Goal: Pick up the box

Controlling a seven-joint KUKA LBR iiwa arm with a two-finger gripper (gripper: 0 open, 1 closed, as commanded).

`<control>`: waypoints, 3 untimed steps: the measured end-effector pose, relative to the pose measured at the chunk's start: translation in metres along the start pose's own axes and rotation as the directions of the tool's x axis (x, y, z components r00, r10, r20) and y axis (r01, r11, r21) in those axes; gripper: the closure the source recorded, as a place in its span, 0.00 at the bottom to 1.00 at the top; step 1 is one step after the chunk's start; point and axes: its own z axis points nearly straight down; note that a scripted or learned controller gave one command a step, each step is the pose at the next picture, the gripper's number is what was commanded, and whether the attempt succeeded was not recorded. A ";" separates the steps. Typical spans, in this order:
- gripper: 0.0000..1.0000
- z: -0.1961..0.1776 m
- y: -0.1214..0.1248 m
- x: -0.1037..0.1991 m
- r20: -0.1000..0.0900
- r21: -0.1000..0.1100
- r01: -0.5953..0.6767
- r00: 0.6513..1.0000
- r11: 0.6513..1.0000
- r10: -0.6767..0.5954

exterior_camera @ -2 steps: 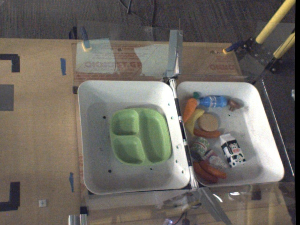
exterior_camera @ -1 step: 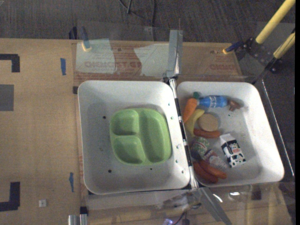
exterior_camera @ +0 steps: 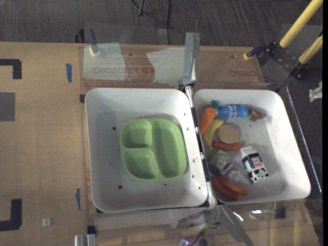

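Observation:
The box (exterior_camera: pixel 254 164) is a small white carton with dark and red print. It lies in the lower middle of the right bin (exterior_camera: pixel 292 152), tilted, just right of the other items. Around it, to its left, lie play foods: an orange carrot (exterior_camera: pixel 207 119), a yellow banana (exterior_camera: pixel 211 132), a blue-labelled bottle (exterior_camera: pixel 233 110), a round tan disc (exterior_camera: pixel 228 134), a small can (exterior_camera: pixel 219 160) and red sausages (exterior_camera: pixel 229 186).
The left bin (exterior_camera: pixel 102 117) holds a green compartment plate (exterior_camera: pixel 152 148). Clear panels stand behind both bins. Yellow-handled clamps (exterior_camera: pixel 300 24) sit at the upper right. Cardboard bench surface stretches to the left.

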 end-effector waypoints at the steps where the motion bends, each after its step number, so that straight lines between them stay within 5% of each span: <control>1: 1.00 -0.011 0.001 -0.001 0.001 -0.004 -0.001 1.000 1.000 0.001; 2: 0.00 -0.011 0.001 -0.001 0.002 -0.003 0.000 1.000 1.000 0.000; 3: 1.00 -0.021 0.002 -0.001 0.003 -0.007 0.000 1.000 1.000 0.000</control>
